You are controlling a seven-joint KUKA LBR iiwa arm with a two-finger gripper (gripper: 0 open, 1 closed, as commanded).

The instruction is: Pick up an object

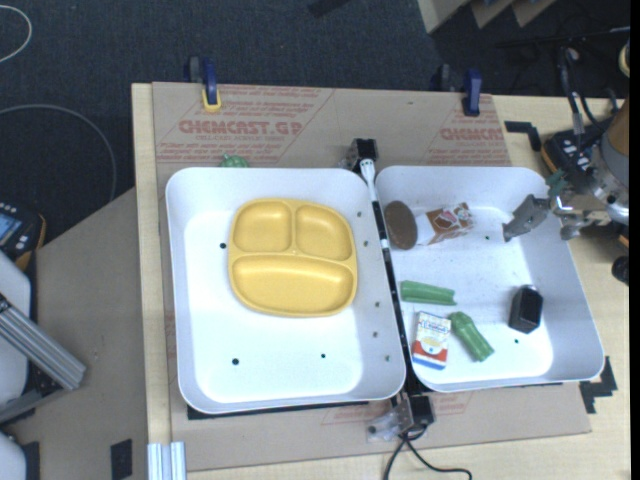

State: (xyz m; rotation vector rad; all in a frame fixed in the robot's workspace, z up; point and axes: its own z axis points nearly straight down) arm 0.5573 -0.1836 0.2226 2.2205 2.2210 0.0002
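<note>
On a brown board (300, 118) over dark carpet (150, 18), the gripper (545, 213) hovers open-fingered above the right bin (575, 298).

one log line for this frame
arm: right bin's far right edge | gripper: over right bin, nothing between fingers | nearest: black block | yellow tray: left bin

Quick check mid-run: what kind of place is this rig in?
Probably a robotics lab bench: two white bins sit on a board held by clamps, over dark carpet, with loose cables around.
</note>
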